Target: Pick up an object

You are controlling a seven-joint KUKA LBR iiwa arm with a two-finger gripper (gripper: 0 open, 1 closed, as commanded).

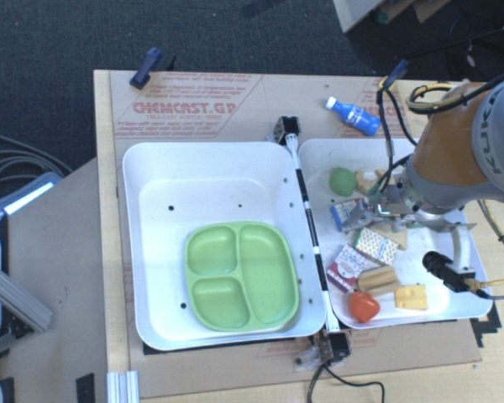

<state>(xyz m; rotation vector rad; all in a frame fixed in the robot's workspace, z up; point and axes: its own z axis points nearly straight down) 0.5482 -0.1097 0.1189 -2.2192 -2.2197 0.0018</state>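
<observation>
Camera view: gripper [376, 214] is seen low in the crowded right bin [475, 307], jaws state cannot be told, objects [376, 246] packed beneath; left bin [143, 225] holds green tray [239, 275].

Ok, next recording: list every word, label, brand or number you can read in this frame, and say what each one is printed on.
"CHEMCAST GP": red print on the brown board under the bins; the smaller red lines below it are too blurred to read.
"KU": dark letters, cut off by the frame edge, on the grey arm.
Blue bottle: label too small to read.
Checkered packet and red-and-white packet in the right bin: print too small to read.
</observation>
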